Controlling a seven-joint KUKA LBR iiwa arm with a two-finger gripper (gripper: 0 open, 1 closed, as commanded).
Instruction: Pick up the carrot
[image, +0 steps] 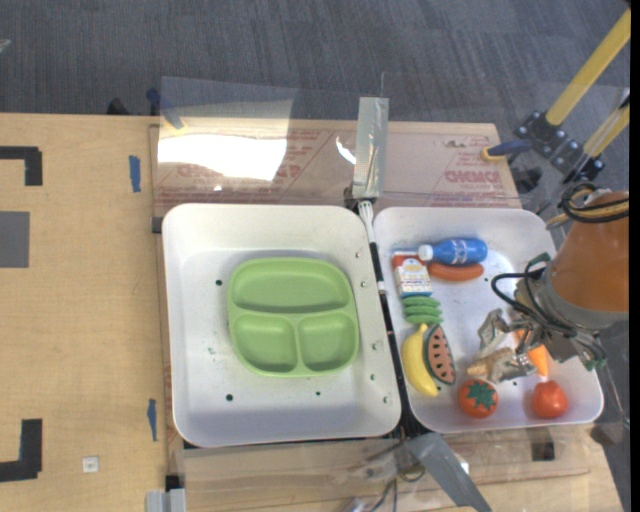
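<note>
Grey arm (600, 265) with orange band, reaching from the right, tool (508, 350) low.

Left white bin (190, 330) holds a green three-compartment plastic plate (293, 315). Right white bin (520, 222) holds a blue bottle (455, 249), red sausage (456, 271), yellow banana (418, 363), watermelon slice (440, 355), and two red tomatoes (478, 398), (548, 400) near the front wall.

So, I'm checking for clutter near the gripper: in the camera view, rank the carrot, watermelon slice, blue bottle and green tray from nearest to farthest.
From the gripper:
1. carrot, right beside it
2. watermelon slice, to its left
3. blue bottle, top of the same bin
4. green tray, in the left bin
</note>
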